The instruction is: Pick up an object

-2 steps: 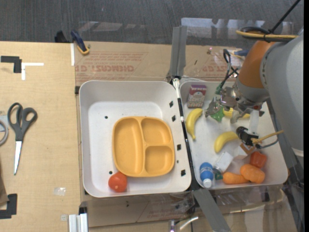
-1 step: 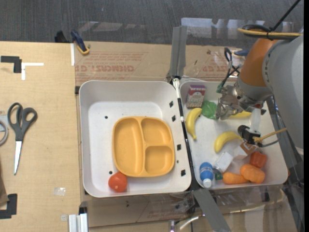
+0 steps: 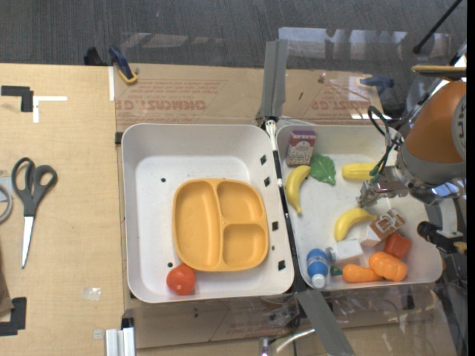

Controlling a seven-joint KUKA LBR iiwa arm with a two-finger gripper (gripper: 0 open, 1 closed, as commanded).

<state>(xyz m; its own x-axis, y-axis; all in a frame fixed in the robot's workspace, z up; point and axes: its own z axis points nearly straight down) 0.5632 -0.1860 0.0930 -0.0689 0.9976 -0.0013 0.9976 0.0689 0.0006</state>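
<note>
The right bin (image 3: pixel 326 206) holds several items: a curved banana (image 3: pixel 295 188) by its left wall, a second banana (image 3: pixel 351 221) in the middle, a yellow corn cob (image 3: pixel 358 171), a green leafy piece (image 3: pixel 323 169) and a small pink carton (image 3: pixel 300 147). My gripper (image 3: pixel 373 192) hangs over this bin's right half, just above the second banana and below the corn cob. Nothing visible is held in it. The arm's orange band (image 3: pixel 438 128) rises behind it.
Near the right bin's front lie a blue bottle (image 3: pixel 318 265), a white block (image 3: pixel 347 249), a carrot (image 3: pixel 358 274), an orange pepper (image 3: pixel 390 265), a red piece (image 3: pixel 398 245) and a brown box (image 3: pixel 387 222). The left bin (image 3: pixel 141 199) has a yellow divided plate (image 3: pixel 220 223) and a tomato (image 3: pixel 181 279). Scissors (image 3: pixel 31 199) lie far left.
</note>
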